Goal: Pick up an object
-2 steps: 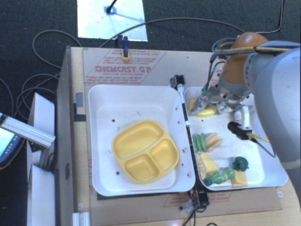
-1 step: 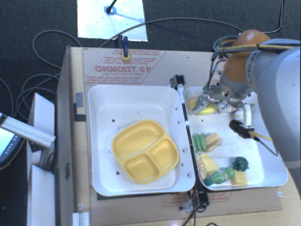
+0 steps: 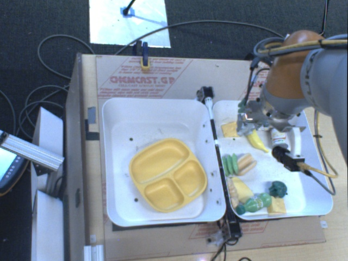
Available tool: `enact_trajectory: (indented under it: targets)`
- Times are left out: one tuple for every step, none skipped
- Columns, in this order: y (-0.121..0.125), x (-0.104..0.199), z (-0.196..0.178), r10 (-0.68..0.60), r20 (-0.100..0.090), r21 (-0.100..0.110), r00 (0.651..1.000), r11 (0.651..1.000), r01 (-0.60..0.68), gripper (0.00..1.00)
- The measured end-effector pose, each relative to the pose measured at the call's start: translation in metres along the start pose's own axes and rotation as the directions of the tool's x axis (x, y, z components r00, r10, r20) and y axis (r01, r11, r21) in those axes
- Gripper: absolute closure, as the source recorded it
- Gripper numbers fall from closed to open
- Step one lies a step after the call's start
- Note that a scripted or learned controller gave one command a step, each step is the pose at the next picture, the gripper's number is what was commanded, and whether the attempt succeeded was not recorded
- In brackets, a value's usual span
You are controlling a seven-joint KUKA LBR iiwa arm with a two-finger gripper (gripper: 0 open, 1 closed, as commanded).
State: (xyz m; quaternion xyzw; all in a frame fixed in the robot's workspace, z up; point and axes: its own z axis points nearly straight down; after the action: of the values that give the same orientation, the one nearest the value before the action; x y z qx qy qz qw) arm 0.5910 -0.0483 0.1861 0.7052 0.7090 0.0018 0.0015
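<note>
Several toy foods lie in the right bin (image 3: 321, 200). A yellow banana (image 3: 256, 141) sits near the top, just below my gripper (image 3: 247, 122). A yellow cheese slice (image 3: 229, 129) lies to the gripper's left. Lower down are a green pea pod (image 3: 230, 163), a tan bread roll (image 3: 247, 164), a yellow wedge (image 3: 241, 190), a green vegetable (image 3: 253, 204), a dark green broccoli (image 3: 278, 188) and an orange-yellow square (image 3: 277, 206). The gripper hangs low over the bin's upper left part. I see nothing held in it.
The left bin (image 3: 117, 145) holds a yellow divided plate (image 3: 168, 174). A black divider (image 3: 216, 151) runs between the bins. The grey arm with its orange band (image 3: 291, 75) covers the right bin's upper right. A black cable (image 3: 296, 165) trails across that bin.
</note>
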Motion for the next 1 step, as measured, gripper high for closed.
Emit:
enact_trajectory:
  targets:
    - [-0.0164, 0.0133, -0.0156, 0.0, 0.0, 0.003, 1.0, 1.0, 0.0, 1.0]
